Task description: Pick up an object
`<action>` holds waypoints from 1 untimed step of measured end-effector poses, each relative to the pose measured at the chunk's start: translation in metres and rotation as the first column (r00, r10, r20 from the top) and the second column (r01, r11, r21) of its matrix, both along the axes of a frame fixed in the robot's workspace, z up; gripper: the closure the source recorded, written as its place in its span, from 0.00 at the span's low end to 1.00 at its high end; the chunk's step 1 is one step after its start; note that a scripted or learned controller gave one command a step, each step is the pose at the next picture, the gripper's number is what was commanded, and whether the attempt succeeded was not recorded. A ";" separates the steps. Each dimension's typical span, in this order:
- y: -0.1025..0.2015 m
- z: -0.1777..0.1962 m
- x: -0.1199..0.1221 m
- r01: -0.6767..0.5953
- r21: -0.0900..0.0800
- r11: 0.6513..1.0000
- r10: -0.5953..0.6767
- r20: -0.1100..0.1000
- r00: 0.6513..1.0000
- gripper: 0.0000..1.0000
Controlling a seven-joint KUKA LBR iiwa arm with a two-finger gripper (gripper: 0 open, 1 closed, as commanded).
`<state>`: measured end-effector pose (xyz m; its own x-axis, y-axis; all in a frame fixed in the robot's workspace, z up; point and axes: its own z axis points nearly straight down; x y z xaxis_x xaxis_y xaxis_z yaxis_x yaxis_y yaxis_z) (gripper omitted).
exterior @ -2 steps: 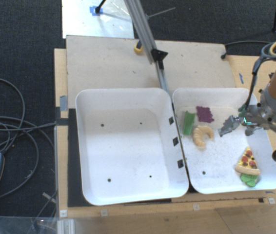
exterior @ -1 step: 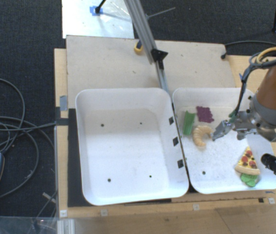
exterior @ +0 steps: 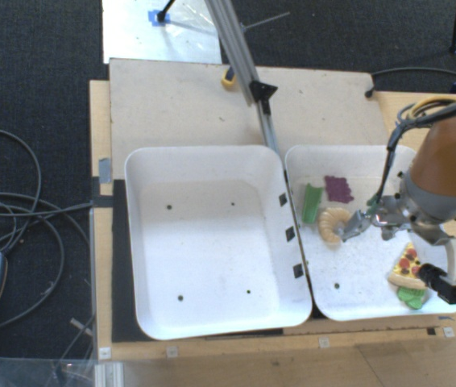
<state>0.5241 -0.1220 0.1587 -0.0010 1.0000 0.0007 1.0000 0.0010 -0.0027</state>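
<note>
- The bench (exterior: 180, 103) is a pale board on dark carpet, and it carries two shallow white bins side by side, touching along their inner rims.
- The left bin (exterior: 212, 244) is the larger in the picture; its speckled floor shows a few small dark holes, and three dark clips sit along the rim it shares with its neighbour.
- The right bin (exterior: 349, 297) holds all the loose things — five small toy foods spread over its floor.
- The arm (exterior: 449, 164), grey with an orange band, reaches in from the right and hangs over the right bin's right half.
- A slanted metal pole (exterior: 240, 51) crosses the far part of the bench and ends near the gap between the bins.
- The gripper (exterior: 355, 226) points left, low over the bin floor, its tip touching or just beside the croissant; whether the fingers are spread or pressed together I cannot tell, as they are too small and blurred.
- A tan croissant (exterior: 332, 223) lies near the middle of the right bin.
- A pizza slice (exterior: 407, 268) lies near the bin's right front corner, just under the arm.
- A green pepper-like piece (exterior: 312, 203) lies just left of the croissant, close to the shared rim.
- A purple grape-like piece (exterior: 339, 188) lies behind the croissant.
- A small green piece (exterior: 411, 297) touches the pizza slice's near edge.
- No writing or labels can be read.
</note>
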 end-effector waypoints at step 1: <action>-0.007 -0.060 -0.001 0.001 0.000 1.000 -0.001 -0.002 1.000 0.00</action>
<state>0.5226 -0.1291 0.0987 -0.0002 1.0000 0.0011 1.0000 0.0002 -0.0042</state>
